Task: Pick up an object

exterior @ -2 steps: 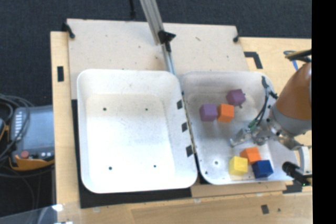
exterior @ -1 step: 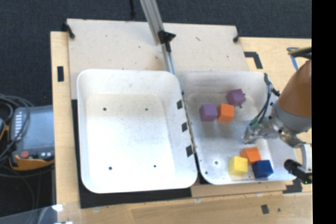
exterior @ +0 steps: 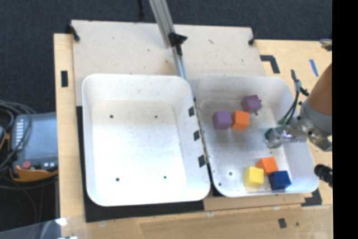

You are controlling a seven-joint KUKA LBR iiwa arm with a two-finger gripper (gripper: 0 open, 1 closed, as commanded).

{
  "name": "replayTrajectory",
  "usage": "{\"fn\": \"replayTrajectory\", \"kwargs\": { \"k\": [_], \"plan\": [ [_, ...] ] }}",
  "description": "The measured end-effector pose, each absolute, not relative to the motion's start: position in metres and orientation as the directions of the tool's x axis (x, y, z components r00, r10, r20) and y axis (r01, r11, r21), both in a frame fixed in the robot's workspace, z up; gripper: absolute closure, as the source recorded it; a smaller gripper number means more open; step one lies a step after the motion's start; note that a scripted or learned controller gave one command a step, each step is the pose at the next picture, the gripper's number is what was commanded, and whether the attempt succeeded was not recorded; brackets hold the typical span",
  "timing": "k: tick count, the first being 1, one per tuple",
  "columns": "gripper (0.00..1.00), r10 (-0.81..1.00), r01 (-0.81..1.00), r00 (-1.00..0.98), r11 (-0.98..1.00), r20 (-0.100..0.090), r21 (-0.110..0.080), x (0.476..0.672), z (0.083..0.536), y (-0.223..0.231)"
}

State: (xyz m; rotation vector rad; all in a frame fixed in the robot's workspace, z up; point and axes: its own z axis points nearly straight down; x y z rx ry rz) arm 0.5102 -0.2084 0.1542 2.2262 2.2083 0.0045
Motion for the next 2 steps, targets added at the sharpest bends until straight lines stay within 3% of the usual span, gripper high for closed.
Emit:
{"fn": "replayTrajectory", "kwargs": {
  "k": [2],
  "plan": [
    [1.0, 1.0, 1.0, -0.006, 0.006, -0.003, 0.007, 0.511, 0.242, -0.207]
  ]
}}
